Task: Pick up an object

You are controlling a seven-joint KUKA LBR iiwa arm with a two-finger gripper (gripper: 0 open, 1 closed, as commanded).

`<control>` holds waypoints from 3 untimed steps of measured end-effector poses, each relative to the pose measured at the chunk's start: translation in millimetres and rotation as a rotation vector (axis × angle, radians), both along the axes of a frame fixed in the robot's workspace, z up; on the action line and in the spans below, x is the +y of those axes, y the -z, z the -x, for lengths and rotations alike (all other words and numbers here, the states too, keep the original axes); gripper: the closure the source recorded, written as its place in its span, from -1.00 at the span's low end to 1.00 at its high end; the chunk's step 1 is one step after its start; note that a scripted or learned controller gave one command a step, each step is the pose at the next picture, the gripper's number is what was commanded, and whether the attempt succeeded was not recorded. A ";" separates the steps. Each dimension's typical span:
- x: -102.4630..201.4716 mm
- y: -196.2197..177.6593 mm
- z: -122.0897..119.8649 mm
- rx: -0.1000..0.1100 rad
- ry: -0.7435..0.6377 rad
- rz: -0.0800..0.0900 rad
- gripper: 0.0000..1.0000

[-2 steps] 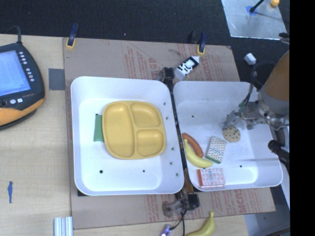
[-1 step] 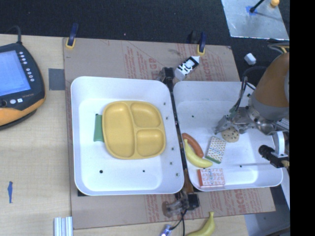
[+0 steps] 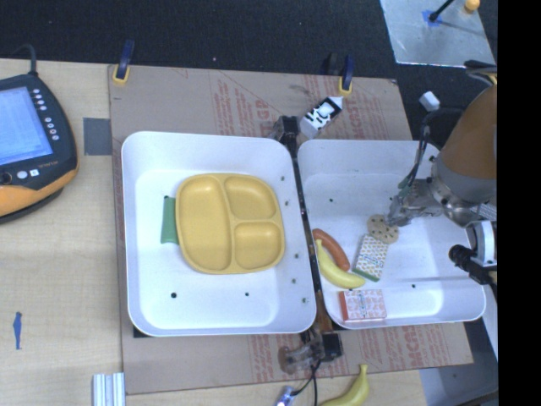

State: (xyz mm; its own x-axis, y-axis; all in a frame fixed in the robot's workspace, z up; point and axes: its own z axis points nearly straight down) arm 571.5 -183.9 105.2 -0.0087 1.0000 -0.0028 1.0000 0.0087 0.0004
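The robot's metal two-finger gripper [image 3: 404,210] hangs low in the right white bin [image 3: 338,161], just beside a round tan perforated cracker [image 3: 382,227]. Its finger spacing cannot be told. A yellow banana [image 3: 336,271] lies farther left.

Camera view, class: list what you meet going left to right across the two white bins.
Green flat piece → yellow divided plastic tray → yellow banana → round tan perforated cookie → tool.

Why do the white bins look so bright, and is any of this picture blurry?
In the camera view, even overhead light washes out the left bin and right bin, so they show little shading; the yellow tray casts only a faint shadow; the banana looks soft, and the end effector is slightly blurred near the picture's edge.
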 end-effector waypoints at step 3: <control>-8.7 13.1 -43.9 0.003 0.005 -0.003 -1.00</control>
